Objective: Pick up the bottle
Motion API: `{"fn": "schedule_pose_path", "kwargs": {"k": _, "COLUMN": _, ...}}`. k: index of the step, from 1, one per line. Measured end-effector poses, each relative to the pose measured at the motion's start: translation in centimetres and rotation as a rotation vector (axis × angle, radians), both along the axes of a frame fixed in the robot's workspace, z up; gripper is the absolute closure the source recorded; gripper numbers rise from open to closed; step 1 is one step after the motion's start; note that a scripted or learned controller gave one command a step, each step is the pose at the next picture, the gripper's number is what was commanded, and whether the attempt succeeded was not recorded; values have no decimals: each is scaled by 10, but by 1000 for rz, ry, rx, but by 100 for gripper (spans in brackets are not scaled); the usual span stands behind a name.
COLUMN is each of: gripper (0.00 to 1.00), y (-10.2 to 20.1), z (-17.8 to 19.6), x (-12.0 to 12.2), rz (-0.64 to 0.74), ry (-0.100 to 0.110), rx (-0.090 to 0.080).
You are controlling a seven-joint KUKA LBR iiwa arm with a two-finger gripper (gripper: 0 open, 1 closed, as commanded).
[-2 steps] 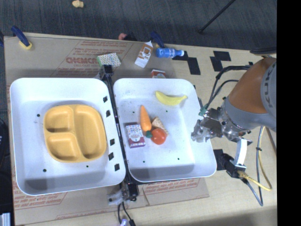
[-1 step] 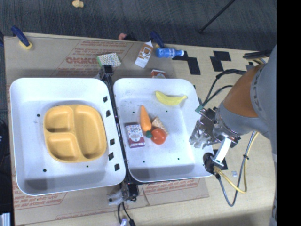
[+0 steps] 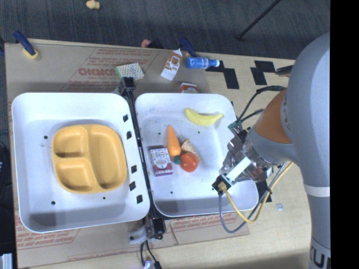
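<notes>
Blue, the bottle is seen lying on the bench beyond the right bin, well apart from the gripper, whose grip cannot be told, being apparently hidden; the pick is judged not yet begun

Place: a robot test lab, plainly, with a rig set up for trials.
Arm: there's the grey industrial arm with its orange band, reaching in at 3 o'clock.
Bench: left bin and right bin sit on printed cardboard; blue clamp at 10 o'clock.
Markings: black tape marks at 1 o'clock.
Props: plastic-looking banana, carrot and tomato in the right bin; blue bottle loose at 12 o'clock.
Floor: dark carpet at 12 o'clock, black stand leg crossing it.
</notes>
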State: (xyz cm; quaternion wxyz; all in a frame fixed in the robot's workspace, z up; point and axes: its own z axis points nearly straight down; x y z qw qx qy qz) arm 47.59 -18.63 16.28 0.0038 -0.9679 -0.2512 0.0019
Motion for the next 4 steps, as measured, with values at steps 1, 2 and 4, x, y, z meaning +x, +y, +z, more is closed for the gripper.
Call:
{"fn": "schedule_pose_path", "kwargs": {"k": 1, "gripper": 100, "y": -13, "z": 18, "x": 0, "rz": -236, "ry": 0, "rx": -4}}
{"fn": "schedule_pose_path", "kwargs": {"k": 2, "gripper": 100, "y": -14, "z": 36, "x": 0, "rz": -300, "ry": -1, "rx": -4}}
{"fn": "schedule_pose_path", "kwargs": {"k": 4, "gripper": 100, "y": -24, "z": 58, "x": 0, "rz": -299, "ry": -1, "rx": -4}}
